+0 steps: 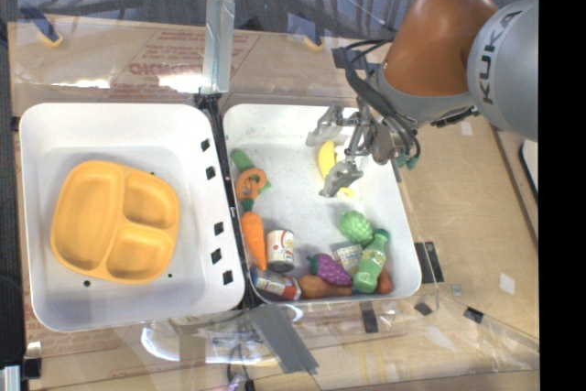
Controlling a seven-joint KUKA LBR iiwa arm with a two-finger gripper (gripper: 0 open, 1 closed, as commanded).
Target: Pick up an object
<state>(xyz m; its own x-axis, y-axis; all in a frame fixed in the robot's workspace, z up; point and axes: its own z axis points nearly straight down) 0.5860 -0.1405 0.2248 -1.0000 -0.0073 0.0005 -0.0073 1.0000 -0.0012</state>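
Observation:
My gripper point(330, 155) hangs over the back of the right bin point(403, 197), its fingers spread open. One fingertip point(322, 127) is toward the bin's back wall and the other fingertip point(336, 181) is nearer the middle. A yellow banana point(326, 160) lies on the bin floor between them, and I cannot tell whether either finger touches it. Along the bin's front and left lie a carrot point(252, 233), a small can point(281, 247), a green bumpy fruit point(355, 226), purple grapes point(331, 269) and a green bottle point(369, 266).
The left bin point(37, 133) holds a yellow divided plate point(114, 220). An orange and green toy point(249, 180) lies by the divider between the bins. The arm's orange band point(438, 37) looms over the right bin's back right corner.

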